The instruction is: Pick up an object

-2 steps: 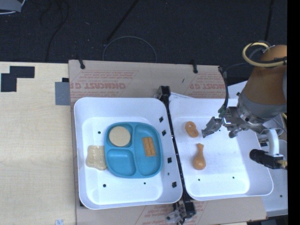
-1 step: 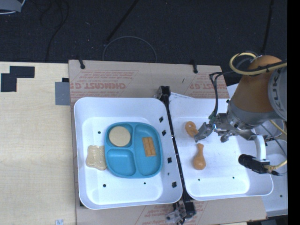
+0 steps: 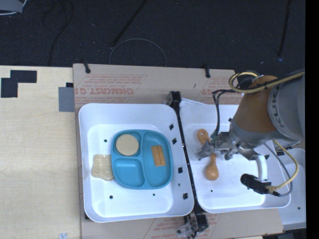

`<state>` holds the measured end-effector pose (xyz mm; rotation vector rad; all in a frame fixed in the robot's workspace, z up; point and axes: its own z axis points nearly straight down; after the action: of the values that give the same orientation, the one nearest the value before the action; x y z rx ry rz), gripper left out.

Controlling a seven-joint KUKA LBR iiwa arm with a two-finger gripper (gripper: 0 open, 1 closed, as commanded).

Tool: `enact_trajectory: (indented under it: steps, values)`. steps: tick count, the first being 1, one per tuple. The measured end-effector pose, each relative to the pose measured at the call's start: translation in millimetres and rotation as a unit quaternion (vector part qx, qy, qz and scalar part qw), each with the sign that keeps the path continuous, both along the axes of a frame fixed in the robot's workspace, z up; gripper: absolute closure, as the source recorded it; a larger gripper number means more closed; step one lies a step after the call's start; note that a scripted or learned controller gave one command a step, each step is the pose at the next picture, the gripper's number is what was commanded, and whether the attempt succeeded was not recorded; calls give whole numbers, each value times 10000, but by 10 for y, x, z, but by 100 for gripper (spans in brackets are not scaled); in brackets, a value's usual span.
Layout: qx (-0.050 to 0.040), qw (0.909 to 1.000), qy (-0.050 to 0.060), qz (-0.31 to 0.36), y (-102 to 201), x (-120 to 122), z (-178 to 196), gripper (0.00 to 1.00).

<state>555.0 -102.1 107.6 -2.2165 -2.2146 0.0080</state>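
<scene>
A wooden, peg-like object [image 3: 211,171] with rounded ends lies in the right bin [image 3: 234,203], running from the upper left to the lower middle. My gripper [image 3: 213,151] is low over its middle part and hides that stretch of it. The object's two ends stick out above and below the gripper. In the left bin [image 3: 94,118] sits a blue divided tray [image 3: 134,176] holding a round tan biscuit [image 3: 126,144] and an orange rectangular piece [image 3: 158,156]. A pale beige, bread-like piece [image 3: 102,167] lies against the tray's left side.
The grey arm with its orange band [image 3: 256,111] covers the upper right of the right bin. A black-and-white fitting with a yellow cable [image 3: 256,182] hangs over that bin's lower right. A black divider [image 3: 182,153] separates the bins.
</scene>
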Motion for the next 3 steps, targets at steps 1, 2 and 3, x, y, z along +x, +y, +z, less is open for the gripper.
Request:
enact_trajectory:
  steps: [1,2,3]
  values:
    - [-4,10000,-17,-31,-21,8,135,100]
    - [-9,10000,-44,-21,12,-77,616,100]
    - [-14,10000,-64,6,-8,-42,1245,100]
